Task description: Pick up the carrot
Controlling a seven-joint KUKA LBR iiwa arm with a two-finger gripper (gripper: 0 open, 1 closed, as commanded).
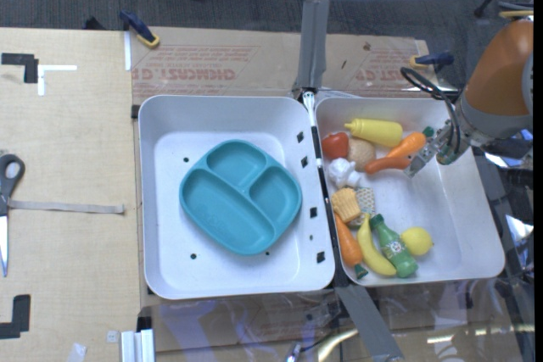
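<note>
In the right bin [475, 225], seen from the overhead camera, the gripper [431, 150] is hanging just off the leafy end of the carrot [392, 157], which is lying at a slant among the other toy foods near the bin's upper middle. Whether the claw is spread or pinched together I cannot tell; it is small and blurred against the white floor, and it may be touching the carrot's green tip. The carrot is resting on the pile, not lifted, so by my reading the approach is nearly made while the grasp and the lift are both waiting to be done.

The carrot is looking like smooth, hard orange plastic, tapered to a point at its lower left end. Just above it a glossy yellow bottle [373, 130] is lying on its side, and a red tomato [335, 145] is sitting to its left. Lower down, a second orange piece [348, 242], a curved banana [373, 248], a green bottle [393, 246] and a rounded lemon [417, 242] are crowding together.

In the left bin [161, 182] a teal divided plate [241, 197], matte with soft rounded corners, is lying flat and tilted askew.
</note>
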